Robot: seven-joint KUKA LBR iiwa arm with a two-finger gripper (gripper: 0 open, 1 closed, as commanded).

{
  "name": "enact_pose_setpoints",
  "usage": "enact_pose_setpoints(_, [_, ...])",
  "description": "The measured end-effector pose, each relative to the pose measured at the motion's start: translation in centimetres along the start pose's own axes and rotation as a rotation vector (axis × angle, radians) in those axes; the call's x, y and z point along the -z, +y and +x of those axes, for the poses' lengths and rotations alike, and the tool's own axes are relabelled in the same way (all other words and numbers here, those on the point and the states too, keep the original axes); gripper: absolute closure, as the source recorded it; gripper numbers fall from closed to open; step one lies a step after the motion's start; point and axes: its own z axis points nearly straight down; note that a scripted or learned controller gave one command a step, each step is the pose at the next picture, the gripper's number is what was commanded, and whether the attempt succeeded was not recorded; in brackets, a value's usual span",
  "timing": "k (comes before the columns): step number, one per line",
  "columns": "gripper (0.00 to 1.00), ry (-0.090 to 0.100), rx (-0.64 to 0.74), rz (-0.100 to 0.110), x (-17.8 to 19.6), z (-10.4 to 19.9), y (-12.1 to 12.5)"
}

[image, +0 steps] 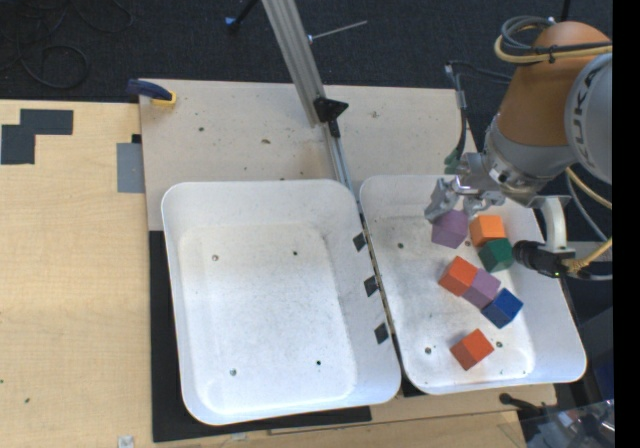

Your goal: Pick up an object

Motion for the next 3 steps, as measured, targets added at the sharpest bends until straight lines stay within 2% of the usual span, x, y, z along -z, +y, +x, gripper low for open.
enact_pose_setpoints(1, [1.0,0.003,0.012,0.003,0.8,5.2,-1.4])
enact_pose_setpoints(3, [1.0,0.002,0.012,0.005,2.8,14.6,-6.3])
